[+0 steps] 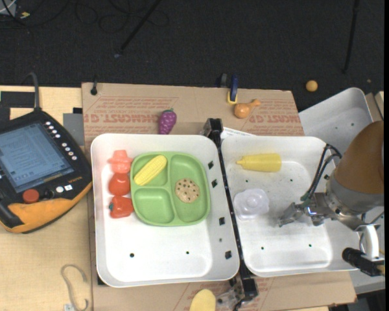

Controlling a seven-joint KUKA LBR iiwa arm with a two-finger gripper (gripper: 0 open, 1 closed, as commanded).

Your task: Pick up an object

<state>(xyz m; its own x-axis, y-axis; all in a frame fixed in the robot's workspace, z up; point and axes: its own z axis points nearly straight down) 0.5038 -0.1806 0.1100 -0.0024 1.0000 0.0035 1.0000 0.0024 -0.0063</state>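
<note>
Camera view is taken from above at a slant, and two white bins are seen side by side on the bench. In the left bin (155, 264) a green divided plate (170, 188) is set, with a toy corn cob (149, 169) laid in one compartment and a cookie (187, 189) in another; red and pink toy pieces (119, 185) are lined up just beside the plate's left edge. In the right bin (285, 254) a yellow bottle (260, 162) is laid on its side near the far wall, and a clear plastic cup (250, 203) is seen near the bin's left side, which makes either a likely target for picking. The gripper (292, 216) is brought in low from the right by the grey arm (360, 173), and is held over the bin floor near the cup, apart from it, probably so that a descent can be made on it. Nothing is seen between its fingers; whether they are parted or closed cannot be told from this angle. A purple toy (167, 120) and an orange toy (244, 108) are left on the cardboard behind the bins.
</note>
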